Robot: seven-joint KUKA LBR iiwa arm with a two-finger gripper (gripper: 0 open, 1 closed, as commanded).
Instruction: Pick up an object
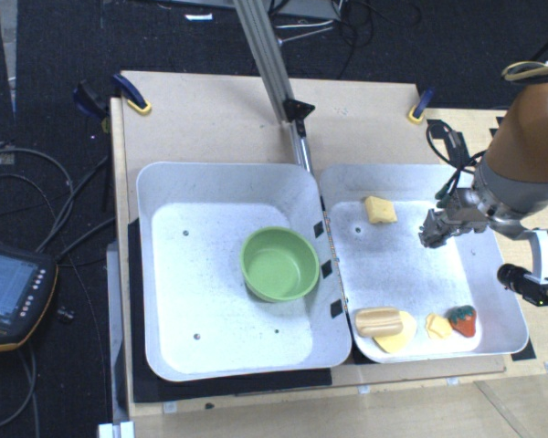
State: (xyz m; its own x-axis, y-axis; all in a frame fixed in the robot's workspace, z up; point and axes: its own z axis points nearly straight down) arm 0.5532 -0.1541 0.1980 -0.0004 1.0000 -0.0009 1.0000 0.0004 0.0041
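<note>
A green bowl (279, 263) sits in the left bin (173, 199). The right bin (493, 336) holds a yellow block (380, 210) near its far wall. Along its near wall lie a tan bread-like roll (378, 320) on a yellow piece (395, 338), a small yellow wedge (438, 326) and a red strawberry-like toy (463, 320). My gripper (432, 234) hangs over the right bin's right half, right of the yellow block and apart from it. It points down and left.
A slanted metal pole (269, 53) crosses the back of the bench and ends at a black clamp (299, 110). Blue and yellow clamps (128, 94) grip the bench's far corners. A tablet pendant (9, 295) lies on the floor at left.
</note>
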